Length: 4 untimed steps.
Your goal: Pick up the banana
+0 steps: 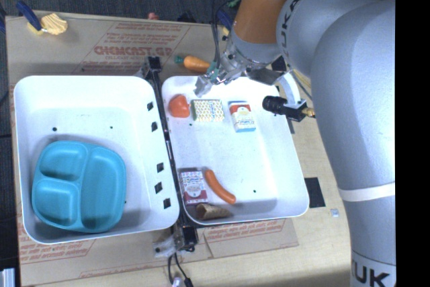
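Cardboard sheeting covers the tabletop [134, 37] beneath two white bins. In the camera view, we note the left bin [80, 87] holds a blue divided tray [79, 186]. The right bin [282, 165] holds a red item, two small packets, a carton and an orange sausage-like piece. We cannot identify a banana with confidence; a yellow object [54, 25] lies well outside, far left. The claw [213, 77] hangs over the right bin's back rim; whether it is open we cannot tell. We judge the search step unfinished; next comes locating the target.
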Tool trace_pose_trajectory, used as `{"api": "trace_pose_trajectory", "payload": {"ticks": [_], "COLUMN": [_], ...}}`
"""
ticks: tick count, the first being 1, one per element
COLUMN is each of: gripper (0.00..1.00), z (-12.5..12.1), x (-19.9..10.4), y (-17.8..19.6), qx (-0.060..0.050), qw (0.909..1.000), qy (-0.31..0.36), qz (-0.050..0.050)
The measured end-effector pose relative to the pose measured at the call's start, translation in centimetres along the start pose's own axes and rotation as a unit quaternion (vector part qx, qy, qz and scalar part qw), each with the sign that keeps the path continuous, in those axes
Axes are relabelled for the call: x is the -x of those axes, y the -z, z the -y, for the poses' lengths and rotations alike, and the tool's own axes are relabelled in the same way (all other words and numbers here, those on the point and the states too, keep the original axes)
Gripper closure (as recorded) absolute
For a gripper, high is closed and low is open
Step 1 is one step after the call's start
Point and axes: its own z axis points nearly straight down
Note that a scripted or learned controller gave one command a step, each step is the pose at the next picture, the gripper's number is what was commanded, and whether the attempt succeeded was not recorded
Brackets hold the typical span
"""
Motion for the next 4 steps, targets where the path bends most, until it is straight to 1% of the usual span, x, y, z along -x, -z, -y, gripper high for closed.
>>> {"api": "trace_pose_trajectory", "payload": {"ticks": [1, 2, 3, 4], "gripper": [1.0, 1.0, 1.0, 1.0], "z": [-0.1, 1.5, 0.1, 1.8], "x": [0.0, 2.7, -9.0, -19.2], "y": [1.1, -2.6, 0.6, -0.1], "qx": [0.0, -0.002, -0.002, -0.003], "qw": [1.0, 0.9791, 0.9702, 0.9714], "qy": [0.002, -0.203, -0.242, -0.237], "qz": [0.0, -0.001, -0.002, -0.001]}}
